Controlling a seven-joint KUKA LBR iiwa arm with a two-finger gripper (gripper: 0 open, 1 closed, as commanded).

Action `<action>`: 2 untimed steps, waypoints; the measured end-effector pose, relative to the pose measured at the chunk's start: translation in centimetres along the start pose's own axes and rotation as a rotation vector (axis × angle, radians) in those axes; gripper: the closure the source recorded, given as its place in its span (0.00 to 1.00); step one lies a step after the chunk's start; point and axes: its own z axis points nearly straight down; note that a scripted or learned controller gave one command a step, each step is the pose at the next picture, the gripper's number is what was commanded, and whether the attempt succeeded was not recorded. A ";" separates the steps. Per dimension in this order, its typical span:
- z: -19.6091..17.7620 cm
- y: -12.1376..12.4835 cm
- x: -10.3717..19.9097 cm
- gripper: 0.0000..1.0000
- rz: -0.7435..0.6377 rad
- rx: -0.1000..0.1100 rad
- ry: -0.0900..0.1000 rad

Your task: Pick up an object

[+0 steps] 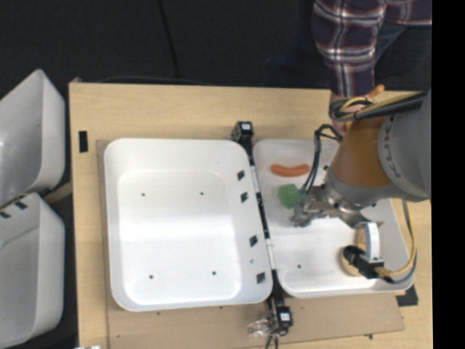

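a bulky grey robot arm (410, 147) with a wide orange band (360, 158) above its wrist, black cables (317, 162) running down its side, and a small metallic gripper (304, 213) of dull grey parts at its tip.
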 end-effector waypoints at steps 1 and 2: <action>1.1 -0.9 -4.1 1.00 -0.004 0.003 -0.004; 0.4 -4.5 -7.9 1.00 -0.003 0.003 -0.003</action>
